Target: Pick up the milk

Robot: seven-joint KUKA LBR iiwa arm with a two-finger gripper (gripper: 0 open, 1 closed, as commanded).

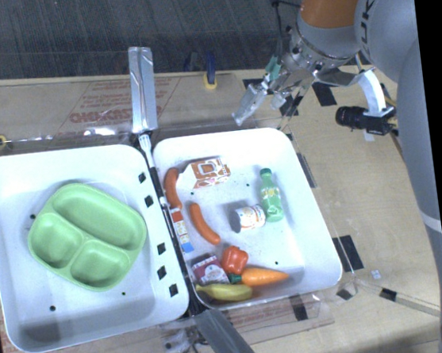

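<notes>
The milk (208,171) is a small white carton with orange print. It lies flat in the right bin (308,201), near the far wall and left of the middle. My gripper (258,101) hangs over the bench just beyond the right bin's far rim, up and to the right of the carton and well apart from it. Nothing shows in it.
The right bin also holds two sausages (203,222), a green bottle (269,194), a white round tub (249,218), a red pepper (233,258), a carrot (261,275), a banana (226,292) and a small packet (209,271). A green divided plate (87,234) sits in the left bin (14,317).
</notes>
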